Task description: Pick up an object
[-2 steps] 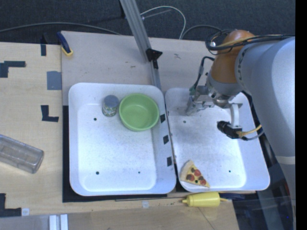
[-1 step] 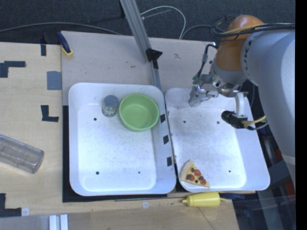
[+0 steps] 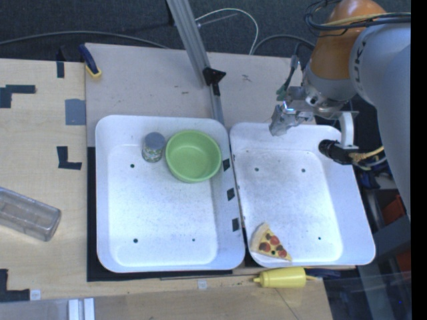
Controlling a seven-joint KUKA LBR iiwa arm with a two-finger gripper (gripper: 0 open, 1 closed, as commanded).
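Hovering over far rim of right bin (image 3: 347,242), gripper (image 3: 283,122) w/ finger state unreadable, nothing seen held; pizza slice (image 3: 269,243) lies well below it at near-left corner, green bowl (image 3: 193,155) & small can (image 3: 153,147) off to its left in left bin (image 3: 120,239), likely staged as pick options.

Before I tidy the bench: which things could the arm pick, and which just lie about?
In the bins, pickable:
green plastic bowl
small grey-lidded jar
toy pizza slice

Lying about outside the bins:
yellow bottle
clear plastic container
blue-and-yellow clamp
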